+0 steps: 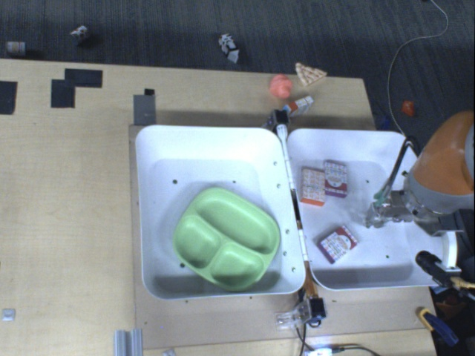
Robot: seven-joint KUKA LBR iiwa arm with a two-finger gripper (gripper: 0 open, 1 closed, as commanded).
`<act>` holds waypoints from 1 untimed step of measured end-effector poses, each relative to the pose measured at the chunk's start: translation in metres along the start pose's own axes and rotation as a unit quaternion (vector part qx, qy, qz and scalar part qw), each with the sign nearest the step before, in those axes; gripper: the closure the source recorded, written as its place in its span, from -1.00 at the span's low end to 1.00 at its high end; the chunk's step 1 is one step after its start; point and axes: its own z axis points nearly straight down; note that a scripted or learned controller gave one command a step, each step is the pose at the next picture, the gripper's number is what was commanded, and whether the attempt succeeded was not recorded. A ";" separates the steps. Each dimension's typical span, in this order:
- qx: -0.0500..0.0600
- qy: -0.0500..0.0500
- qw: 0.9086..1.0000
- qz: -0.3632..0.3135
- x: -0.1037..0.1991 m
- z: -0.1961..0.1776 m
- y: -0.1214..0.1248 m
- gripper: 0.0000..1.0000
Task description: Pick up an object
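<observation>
We see a smooth, rounded green divided tray (226, 237) in the left white bin (159, 199); our gripper (376, 217) hovers beside small flat packets (337, 244), its opening impossible to tell.

A green divided plate (226, 237) lies flat in the left bin (148, 199). Right of that bin lie three small red-and-white packets (flat): two (312, 186) (335, 178) side by side, one (338, 244) nearer, tilted.

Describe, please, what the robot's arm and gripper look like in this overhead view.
The arm is a rounded grey body with a broad orange band above the wrist. The gripper is a small metallic grey piece at its tip, with a thin dark cable running along it.
</observation>
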 end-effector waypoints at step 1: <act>0.000 0.000 1.000 0.000 0.000 0.000 0.000 -1.00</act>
